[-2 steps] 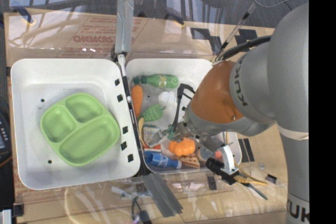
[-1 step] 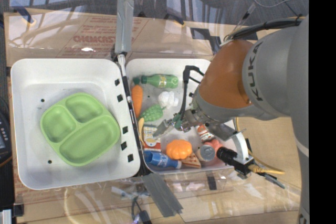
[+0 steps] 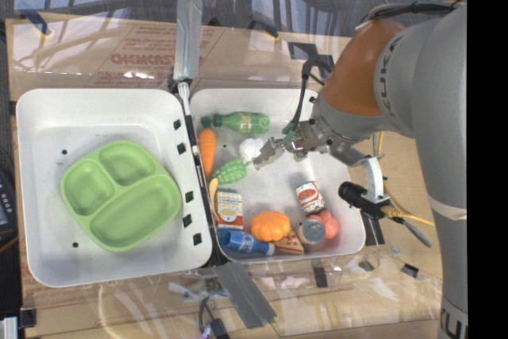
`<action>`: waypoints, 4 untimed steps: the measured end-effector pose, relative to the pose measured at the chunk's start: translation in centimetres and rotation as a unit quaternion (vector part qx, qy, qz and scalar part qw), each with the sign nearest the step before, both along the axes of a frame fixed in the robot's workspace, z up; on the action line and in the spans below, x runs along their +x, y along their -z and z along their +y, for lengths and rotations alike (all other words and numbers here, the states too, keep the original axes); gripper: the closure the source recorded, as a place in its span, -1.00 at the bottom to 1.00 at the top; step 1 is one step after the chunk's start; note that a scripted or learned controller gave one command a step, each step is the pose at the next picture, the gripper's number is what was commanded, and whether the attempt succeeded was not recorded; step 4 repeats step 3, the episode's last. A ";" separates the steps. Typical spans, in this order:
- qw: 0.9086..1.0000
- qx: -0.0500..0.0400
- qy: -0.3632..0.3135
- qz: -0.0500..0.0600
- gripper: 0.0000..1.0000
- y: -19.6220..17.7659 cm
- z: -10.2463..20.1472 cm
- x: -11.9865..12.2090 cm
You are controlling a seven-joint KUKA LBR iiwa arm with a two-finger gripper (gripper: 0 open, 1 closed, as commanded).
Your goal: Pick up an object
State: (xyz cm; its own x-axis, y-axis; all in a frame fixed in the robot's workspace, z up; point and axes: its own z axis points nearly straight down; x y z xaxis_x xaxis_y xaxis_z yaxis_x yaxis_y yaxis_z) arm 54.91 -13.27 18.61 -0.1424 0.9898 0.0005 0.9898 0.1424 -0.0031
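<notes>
My gripper (image 3: 284, 152) hangs low over the middle of the right bin (image 3: 349, 238), open, with nothing between its fingers. One fingertip (image 3: 267, 156) is just right of a small white object (image 3: 249, 147). Around it lie a green bottle (image 3: 238, 121), a carrot (image 3: 207, 151), a bumpy green vegetable (image 3: 229, 170), a small juice carton (image 3: 229, 206), an orange pumpkin (image 3: 271, 225) and a red-labelled can (image 3: 309, 197).
The left bin (image 3: 48, 115) holds a green divided plate (image 3: 123, 194). A blue item (image 3: 238, 242), a pizza slice (image 3: 290, 244) and a red and grey toy (image 3: 319, 230) crowd the right bin's front. The arm's grey body (image 3: 413, 75) covers the bin's right side.
</notes>
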 end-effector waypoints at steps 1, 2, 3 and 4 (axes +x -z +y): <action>1.000 0.001 0.018 0.002 -1.00 6.5 3.4 -7.4; 1.000 0.001 0.008 -0.001 -1.00 9.4 -0.8 -7.2; 1.000 0.002 0.005 -0.001 1.00 8.4 -0.7 -7.1; 1.000 0.002 0.005 -0.001 1.00 8.4 -0.7 -7.1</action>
